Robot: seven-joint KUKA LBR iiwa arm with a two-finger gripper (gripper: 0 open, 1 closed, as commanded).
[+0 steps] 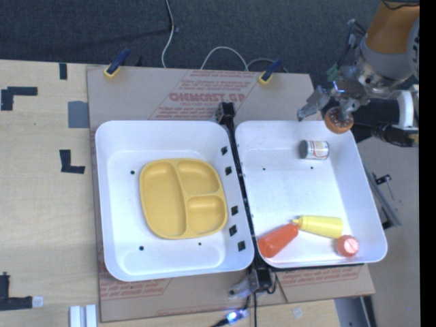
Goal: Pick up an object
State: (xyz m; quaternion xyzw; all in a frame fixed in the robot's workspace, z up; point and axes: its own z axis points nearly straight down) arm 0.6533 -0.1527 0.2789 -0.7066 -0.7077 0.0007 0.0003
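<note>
I see pincer [338, 118] over right bin's [364, 176] far rim, clamped on small orange round object [336, 121]; I'd lift straight up, slow, clear of can [314, 149]

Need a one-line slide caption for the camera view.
Arm's hand holds a small orange object above the right bin's far corner; yellow divided plate lies in the left bin.
</note>
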